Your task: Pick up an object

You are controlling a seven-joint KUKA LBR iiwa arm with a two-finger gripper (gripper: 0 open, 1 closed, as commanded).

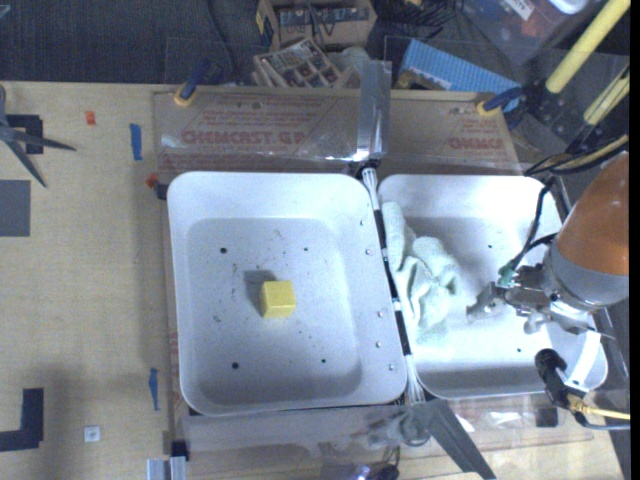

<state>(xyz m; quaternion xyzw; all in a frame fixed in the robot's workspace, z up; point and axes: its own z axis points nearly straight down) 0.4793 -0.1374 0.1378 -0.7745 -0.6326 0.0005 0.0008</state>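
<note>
Yellow block (278,299), small and cube-like, lies alone near the middle of the left white bin (200,228), well apart from the arm. A crumpled white cloth (420,273) sits in the right white bin (470,203), bunched against that bin's left wall. The grey arm with its orange band (600,228) reaches over the right bin's right side, and the gripper (490,298) hangs near the cloth, perhaps just short of touching it. Whether it is released or clenched cannot be told at this slant. Both bins rest on the bench (80,298).
</note>
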